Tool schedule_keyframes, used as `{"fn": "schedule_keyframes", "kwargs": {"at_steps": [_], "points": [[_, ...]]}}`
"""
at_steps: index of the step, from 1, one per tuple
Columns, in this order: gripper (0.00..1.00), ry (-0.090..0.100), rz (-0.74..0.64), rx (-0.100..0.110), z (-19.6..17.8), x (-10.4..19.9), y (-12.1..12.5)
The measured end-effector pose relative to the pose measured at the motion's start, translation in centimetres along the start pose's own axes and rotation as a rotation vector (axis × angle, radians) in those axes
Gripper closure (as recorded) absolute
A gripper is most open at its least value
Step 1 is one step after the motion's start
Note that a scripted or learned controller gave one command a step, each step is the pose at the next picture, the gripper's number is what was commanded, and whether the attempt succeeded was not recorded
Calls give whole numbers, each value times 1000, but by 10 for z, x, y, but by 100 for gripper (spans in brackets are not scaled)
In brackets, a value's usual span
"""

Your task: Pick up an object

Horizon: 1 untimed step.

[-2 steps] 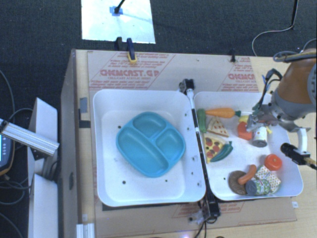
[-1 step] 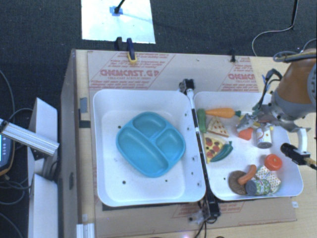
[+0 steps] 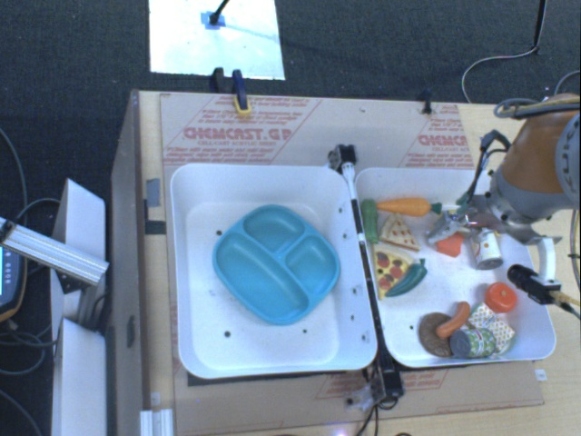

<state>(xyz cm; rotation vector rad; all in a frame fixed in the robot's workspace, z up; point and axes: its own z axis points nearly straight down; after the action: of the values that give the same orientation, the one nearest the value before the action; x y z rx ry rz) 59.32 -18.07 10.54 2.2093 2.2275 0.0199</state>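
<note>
Surface (image 3: 272, 121): pale board with red lettering, carrying two shallow white bins side by side.

Left bin (image 3: 195, 271): holds one blue divided plate (image 3: 275, 262), three compartments, lying flat near the middle.

Right bin (image 3: 537, 334): holds assorted toy food.
- Carrot (image 3: 406, 206), orange, lying along the far side, its tip pointing left.
- Green pod (image 3: 369, 220), upright against the left wall, just beside the carrot's tip.
- Pizza slice (image 3: 398, 234), pale, directly below the carrot.
- Second pizza slice (image 3: 390, 271), red-topped, nearer the camera, with a green pepper (image 3: 410, 277) touching its right edge.
- Small red piece (image 3: 448, 243), just beside the gripper.
- White can (image 3: 487, 252), tilted, right of the red piece.
- Orange round fruit (image 3: 500, 297), toward the right wall.
- Near-corner cluster: brown disc (image 3: 434, 333), sausage (image 3: 453, 320) resting on it, grey can (image 3: 465, 342), patterned packet (image 3: 493, 328), all touching.

Arm (image 3: 540, 166): reaches in from the right, over the right bin's far side.

Gripper (image 3: 457, 218): low over the bin between the carrot's end and the red piece; possibly touching the red piece, but whether it is clenched or released cannot be told.
</note>
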Motion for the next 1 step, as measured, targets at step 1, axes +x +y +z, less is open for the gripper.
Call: {"fn": "schedule_keyframes", "kwargs": {"at_steps": [1], "points": [[100,-5,1,0,-10,-3,-1]]}}
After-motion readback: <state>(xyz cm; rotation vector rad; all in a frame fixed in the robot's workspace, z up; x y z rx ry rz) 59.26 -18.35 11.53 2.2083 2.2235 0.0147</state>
